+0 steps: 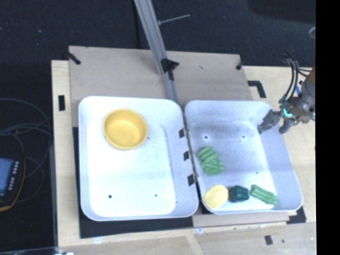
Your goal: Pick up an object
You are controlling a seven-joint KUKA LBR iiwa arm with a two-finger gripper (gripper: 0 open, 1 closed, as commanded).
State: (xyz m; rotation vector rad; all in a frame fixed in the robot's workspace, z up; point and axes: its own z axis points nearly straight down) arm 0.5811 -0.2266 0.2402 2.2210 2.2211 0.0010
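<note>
The right bin [241, 116] holds a ridged light-green piece [210, 160] near its left wall. Along its front edge lie a yellow round object [216, 196], a dark green object [238, 193] and a light-green pod-like piece [263, 194]. A yellow bowl [125, 129] sits in the back of the left bin [133, 195]. My gripper [277, 122] hangs over the right bin's far right rim, well behind and to the right of the objects. Its two fingers are spread apart, open, with nothing between them.
A grey metal bar [151, 28] slants down from the top to the gap between the bins. Black clips [186, 155] line the divider between the bins. Cables [291, 84] hang by the wrist at the right.
</note>
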